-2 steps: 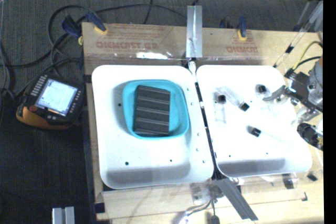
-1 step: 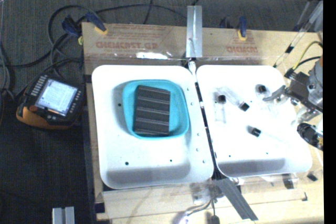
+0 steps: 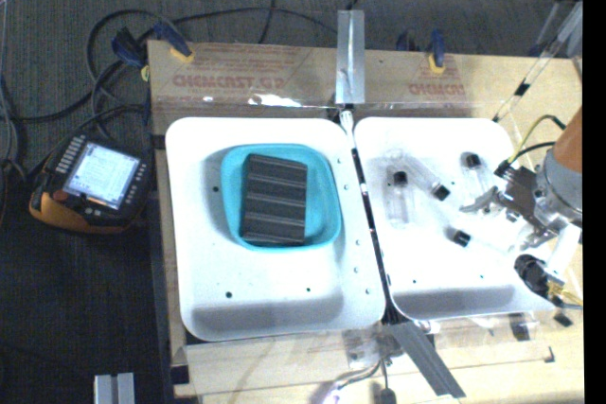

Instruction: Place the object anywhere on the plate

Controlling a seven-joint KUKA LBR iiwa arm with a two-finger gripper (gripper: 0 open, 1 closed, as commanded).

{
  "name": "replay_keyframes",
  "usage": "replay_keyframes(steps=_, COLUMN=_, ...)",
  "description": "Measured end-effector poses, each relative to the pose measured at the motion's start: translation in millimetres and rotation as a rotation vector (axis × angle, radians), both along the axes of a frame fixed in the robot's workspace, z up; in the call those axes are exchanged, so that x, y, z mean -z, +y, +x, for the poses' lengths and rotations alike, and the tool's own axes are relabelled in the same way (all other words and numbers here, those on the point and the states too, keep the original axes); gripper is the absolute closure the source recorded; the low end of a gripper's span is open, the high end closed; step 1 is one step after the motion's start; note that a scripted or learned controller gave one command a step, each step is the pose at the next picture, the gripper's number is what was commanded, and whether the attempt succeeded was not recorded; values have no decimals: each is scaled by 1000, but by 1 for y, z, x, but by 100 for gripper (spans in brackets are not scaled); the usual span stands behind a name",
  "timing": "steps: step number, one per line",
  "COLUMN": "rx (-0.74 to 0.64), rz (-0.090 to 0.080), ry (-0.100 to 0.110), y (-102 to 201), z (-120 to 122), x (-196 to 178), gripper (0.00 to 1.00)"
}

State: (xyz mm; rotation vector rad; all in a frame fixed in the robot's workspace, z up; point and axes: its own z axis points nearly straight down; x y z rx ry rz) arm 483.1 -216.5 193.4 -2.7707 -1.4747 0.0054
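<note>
Dark ribbed block already sits on the teal plate in the left bin — flat, centred. Gripper hangs over the right bin, far side — can't tell its state.

I see the wooden counter carrying two white bins side by side, left and right.

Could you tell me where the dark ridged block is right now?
The dark ridged block lies on the blue plate in the left bin.
</note>
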Motion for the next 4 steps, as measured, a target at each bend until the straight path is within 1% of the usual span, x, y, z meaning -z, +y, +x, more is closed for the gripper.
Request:
replay_keyframes(steps=1, rx=0, rz=0, ry=0, y=0, z=0, x=0, gripper=0)
replay_keyframes(steps=2, rx=225, rz=0, ry=1, y=52, z=1, x=41, gripper=0)
replay_keyframes(steps=3, rx=-19, rz=-2, ry=-2, y=24, z=1, x=-39, gripper=0)
replay_keyframes(steps=4, rx=-19, rz=-2, ry=-2, y=24, z=1, x=-39, gripper=0)
